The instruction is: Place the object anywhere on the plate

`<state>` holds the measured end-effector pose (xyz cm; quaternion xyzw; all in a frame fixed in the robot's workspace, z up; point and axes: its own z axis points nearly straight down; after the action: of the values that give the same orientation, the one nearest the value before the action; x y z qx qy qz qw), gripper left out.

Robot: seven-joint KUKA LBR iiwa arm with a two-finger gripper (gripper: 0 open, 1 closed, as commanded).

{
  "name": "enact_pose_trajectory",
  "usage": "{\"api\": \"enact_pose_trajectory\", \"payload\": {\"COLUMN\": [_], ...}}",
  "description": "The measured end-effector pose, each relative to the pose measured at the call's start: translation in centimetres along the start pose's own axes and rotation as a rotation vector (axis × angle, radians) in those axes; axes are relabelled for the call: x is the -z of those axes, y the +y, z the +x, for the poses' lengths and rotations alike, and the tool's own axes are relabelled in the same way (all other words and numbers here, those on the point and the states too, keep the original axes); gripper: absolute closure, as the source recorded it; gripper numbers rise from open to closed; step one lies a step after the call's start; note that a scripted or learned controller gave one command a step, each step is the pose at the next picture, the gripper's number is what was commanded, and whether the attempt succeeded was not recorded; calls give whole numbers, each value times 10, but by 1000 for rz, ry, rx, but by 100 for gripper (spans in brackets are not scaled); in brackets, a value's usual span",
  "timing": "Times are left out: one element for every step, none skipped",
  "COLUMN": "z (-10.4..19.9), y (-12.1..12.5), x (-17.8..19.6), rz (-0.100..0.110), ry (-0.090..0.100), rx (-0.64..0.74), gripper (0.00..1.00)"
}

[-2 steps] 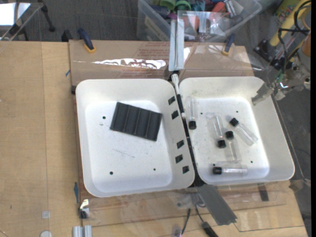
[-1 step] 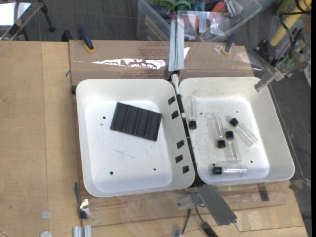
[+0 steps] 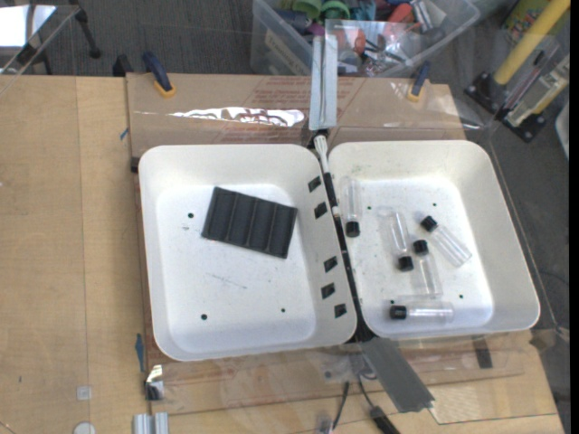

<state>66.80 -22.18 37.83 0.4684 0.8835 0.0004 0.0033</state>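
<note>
A black ridged plate (image 3: 250, 221) lies flat in the left bin (image 3: 172, 328), toward its upper middle. Several clear plastic tubes with black caps lie scattered in the right bin (image 3: 507, 310): one (image 3: 349, 208) along the left wall, one (image 3: 398, 240) near the middle, one (image 3: 445, 239) to its right, one (image 3: 422, 314) near the front.
A clear tote of colourful toys (image 3: 362, 12) stands behind the bins. Cardboard with blue and orange clamps (image 3: 161, 78) lies at the back. A grey flat bracket (image 3: 396, 375) sticks out below the bins' front edge. Wooden bench surface spreads to the left.
</note>
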Motion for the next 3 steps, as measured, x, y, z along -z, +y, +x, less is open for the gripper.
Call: {"api": "enact_pose_trajectory", "payload": {"z": [40, 39, 39], "y": [-63, -63, -63], "x": [59, 70, 70], "rz": [2, -3, -3], "ry": [4, -2, -2], "rx": [162, 160, 160], "gripper": [0, 100, 0]}}
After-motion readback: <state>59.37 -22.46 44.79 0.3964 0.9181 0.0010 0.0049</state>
